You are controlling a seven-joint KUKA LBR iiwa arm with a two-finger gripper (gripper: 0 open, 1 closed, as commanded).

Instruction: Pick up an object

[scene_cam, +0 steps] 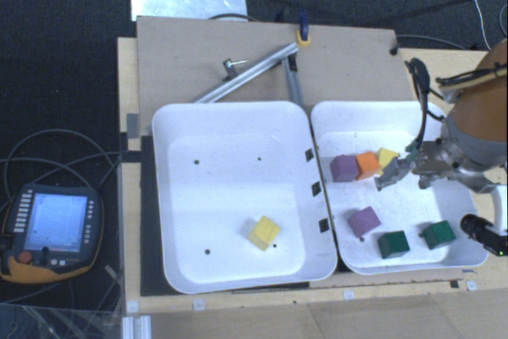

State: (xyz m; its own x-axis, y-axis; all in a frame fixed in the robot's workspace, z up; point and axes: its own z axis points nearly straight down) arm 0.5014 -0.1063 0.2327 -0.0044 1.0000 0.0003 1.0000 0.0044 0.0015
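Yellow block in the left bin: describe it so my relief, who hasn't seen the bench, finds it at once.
Start at the left bin, the one farther from the arm. The yellow block lies alone near its front edge, right of centre. The other yellow block is in the right bin, crowded against an orange block.

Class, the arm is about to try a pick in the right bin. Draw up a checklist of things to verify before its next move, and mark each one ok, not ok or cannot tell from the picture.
1. Gripper over the right bin: ok.
2. Finger opening: cannot tell.
3. A block already held: cannot tell.
4. Nearest targets, orange block and small yellow block, separated for a clean grasp: not ok; they sit bunched with the purple block.
5. Easier isolated targets present: ok; second purple block and two green blocks stand apart.
6. Lone yellow block in the left bin is away from the gripper: ok.
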